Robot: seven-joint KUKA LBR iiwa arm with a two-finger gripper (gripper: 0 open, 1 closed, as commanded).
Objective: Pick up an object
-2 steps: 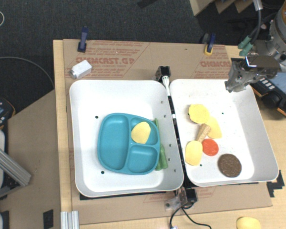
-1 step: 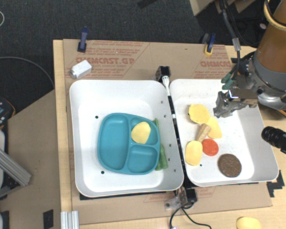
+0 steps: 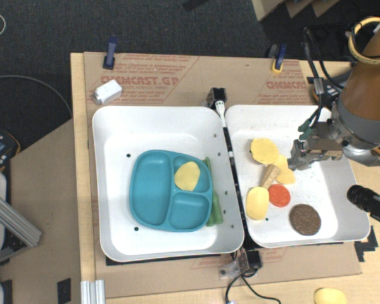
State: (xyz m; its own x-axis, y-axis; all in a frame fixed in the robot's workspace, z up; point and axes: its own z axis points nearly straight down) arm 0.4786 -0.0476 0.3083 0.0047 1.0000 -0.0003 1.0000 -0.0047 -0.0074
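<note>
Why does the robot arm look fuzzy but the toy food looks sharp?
In the camera view, the grey arm is softly blurred, maybe from moving; the round brown cookie and blue divided plastic tray stay crisp under even light with faint shadows.

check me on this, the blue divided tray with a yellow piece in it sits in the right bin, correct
Not quite. The camera view shows the blue divided tray, with the yellow piece in one of its compartments, in the left bin, not the right bin.

I count two white bins. The left holds one blue divided tray and one yellow piece; the right holds four yellow pieces, one red disc, one brown disc.
</note>
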